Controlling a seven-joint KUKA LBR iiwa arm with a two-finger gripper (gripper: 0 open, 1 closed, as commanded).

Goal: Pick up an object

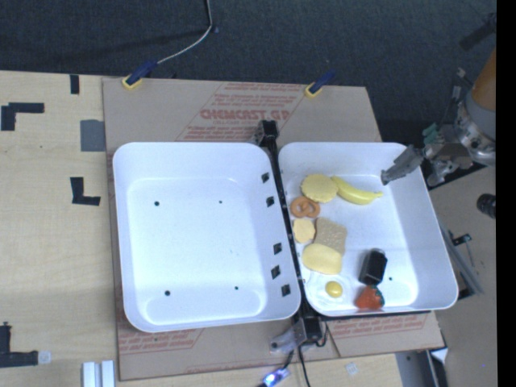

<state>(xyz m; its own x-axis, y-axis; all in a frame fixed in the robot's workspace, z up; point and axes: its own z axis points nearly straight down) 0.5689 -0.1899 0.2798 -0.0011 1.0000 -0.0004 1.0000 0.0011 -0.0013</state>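
Note:
The right bin (427, 240) holds several toy foods. A yellow banana (357, 192) lies beside a round yellow piece (318, 188) at the back. Below them are a brown ring (304, 208), a small tan piece (303, 230), a beige bread slice (330, 234) and a yellow block (322, 258). Near the front lie a fried egg (333, 289), a black object (372, 267) and a red piece (369, 298). My gripper (399, 168) hangs over the bin's back right corner, just right of the banana and apart from it, with nothing seen in it.
The left bin (193, 232) stands beside the right one, with a black divider (278, 216) between them. Both rest on a cardboard sheet (242, 111) held by two clamps. A cable (205, 22) runs across the dark floor behind.

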